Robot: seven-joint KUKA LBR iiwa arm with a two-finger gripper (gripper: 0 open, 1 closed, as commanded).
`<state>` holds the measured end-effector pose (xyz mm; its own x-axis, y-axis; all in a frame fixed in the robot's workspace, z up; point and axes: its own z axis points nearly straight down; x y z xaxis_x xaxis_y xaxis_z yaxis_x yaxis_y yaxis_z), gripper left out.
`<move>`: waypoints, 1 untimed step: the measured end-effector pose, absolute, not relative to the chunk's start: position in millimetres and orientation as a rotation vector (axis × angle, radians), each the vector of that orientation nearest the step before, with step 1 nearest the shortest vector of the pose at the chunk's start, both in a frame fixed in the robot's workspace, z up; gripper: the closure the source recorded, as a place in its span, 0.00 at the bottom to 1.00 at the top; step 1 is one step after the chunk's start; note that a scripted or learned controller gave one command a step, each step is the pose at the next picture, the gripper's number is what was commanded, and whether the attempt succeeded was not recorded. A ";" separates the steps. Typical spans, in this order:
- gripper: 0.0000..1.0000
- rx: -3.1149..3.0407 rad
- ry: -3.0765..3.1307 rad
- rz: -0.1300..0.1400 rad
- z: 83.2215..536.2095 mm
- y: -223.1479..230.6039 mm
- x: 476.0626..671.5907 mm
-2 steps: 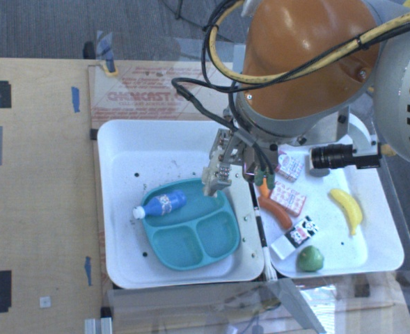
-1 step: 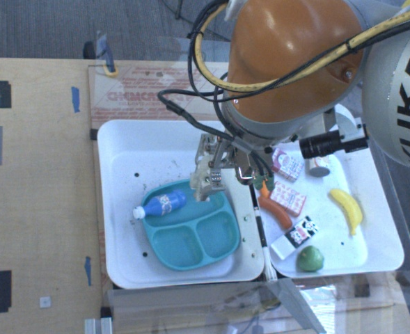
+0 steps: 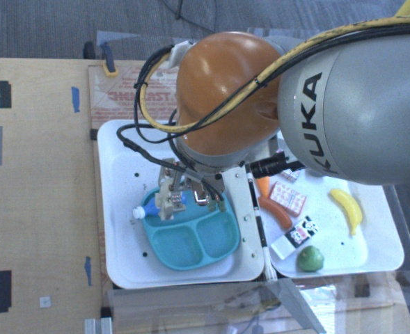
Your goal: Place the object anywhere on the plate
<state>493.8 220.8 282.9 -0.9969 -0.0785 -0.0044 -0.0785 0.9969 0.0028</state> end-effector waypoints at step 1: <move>0.00 -0.121 3.135 0.005 283.0 220.1 494.2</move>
